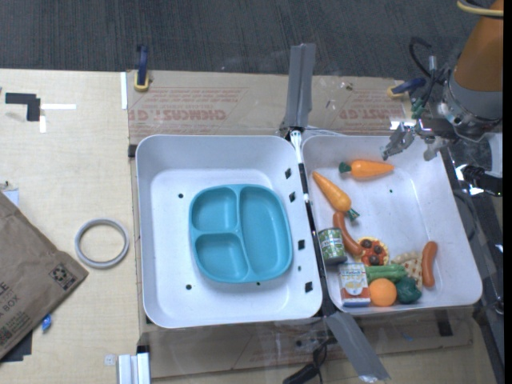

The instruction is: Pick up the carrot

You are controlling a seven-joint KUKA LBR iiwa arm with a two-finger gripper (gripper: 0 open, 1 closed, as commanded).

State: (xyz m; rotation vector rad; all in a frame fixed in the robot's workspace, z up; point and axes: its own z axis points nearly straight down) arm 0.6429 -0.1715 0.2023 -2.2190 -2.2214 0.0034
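Gripper [416, 140] hangs over the right bin's [460, 238] far right corner, holding nothing; whether it is open cannot be made out. Just left of it lies a carrot [368, 168] on the bin floor, apart from it. A second carrot [331, 192] lies nearer the divider.

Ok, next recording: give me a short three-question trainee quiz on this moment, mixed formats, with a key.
1. True or false: the claw is holding a carrot.
2. Which bin holds the teal divided plate: A left, B right?
3. Fill in: two carrots lie in the ___ bin, one near its far wall, one by the divider.

Key: 1 false, it hangs above the far carrot with nothing between its fingers; 2 A; 3 right.
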